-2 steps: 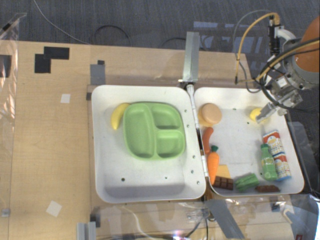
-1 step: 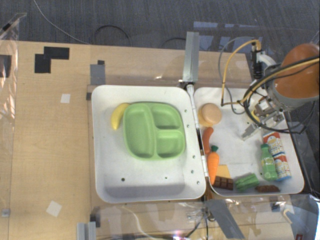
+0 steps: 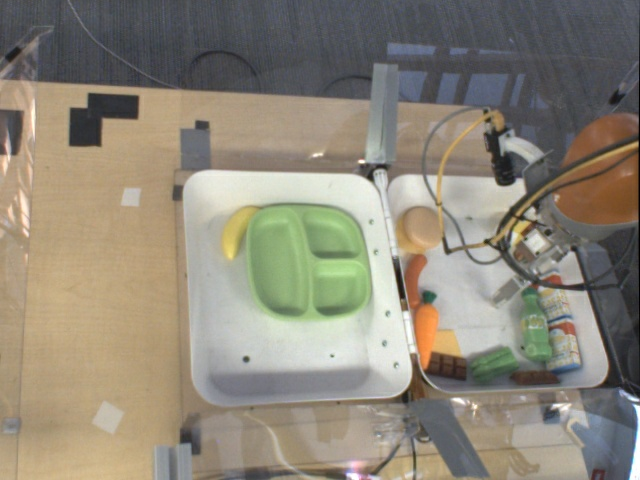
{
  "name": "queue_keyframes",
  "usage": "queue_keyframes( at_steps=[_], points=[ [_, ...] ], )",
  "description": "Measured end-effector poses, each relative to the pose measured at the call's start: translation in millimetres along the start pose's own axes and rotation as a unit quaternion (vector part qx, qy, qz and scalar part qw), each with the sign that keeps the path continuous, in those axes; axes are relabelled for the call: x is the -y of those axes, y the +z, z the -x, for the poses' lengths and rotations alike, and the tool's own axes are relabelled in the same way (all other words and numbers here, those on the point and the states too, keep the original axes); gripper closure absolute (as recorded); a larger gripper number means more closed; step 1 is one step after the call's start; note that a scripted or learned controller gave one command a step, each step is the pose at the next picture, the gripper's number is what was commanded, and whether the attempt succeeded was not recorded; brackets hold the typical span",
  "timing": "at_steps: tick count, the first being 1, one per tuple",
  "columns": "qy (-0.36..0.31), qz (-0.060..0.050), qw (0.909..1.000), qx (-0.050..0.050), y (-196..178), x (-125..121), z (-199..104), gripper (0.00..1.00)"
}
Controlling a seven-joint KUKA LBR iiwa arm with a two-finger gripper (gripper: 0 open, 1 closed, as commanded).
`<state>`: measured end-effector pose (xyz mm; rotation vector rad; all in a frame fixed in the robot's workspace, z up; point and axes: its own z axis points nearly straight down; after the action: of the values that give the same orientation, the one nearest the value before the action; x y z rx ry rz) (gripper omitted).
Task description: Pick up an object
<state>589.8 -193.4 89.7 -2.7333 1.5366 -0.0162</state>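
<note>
Objects for picking lie in the right bin (image 3: 598,373), lower right of the frame; along its near edge sit a green block (image 3: 493,363), a brown chocolate bar (image 3: 447,366) and a yellow wedge (image 3: 447,343); just above them a carrot (image 3: 426,326) lies against the left wall, and a green bottle (image 3: 535,325) lies beside a white bottle (image 3: 562,333) at the right; farther up, a tan round piece (image 3: 420,228) rests in the upper left corner. Gripper (image 3: 530,258) hangs over the right side of this bin, above the bottles; whether it is wide or narrow I cannot tell, and nothing is seen in it; so the pick looks not yet done. Left bin (image 3: 215,368) carries a green divided plate (image 3: 307,261) and a banana (image 3: 236,231).
</note>
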Motion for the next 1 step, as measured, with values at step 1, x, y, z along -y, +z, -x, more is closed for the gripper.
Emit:
queue_keyframes(
  at_steps=[1],
  points=[
    [-0.158,0.0,0.9874,0.002,1.9,62.5,2.7,0.0]
  ],
)
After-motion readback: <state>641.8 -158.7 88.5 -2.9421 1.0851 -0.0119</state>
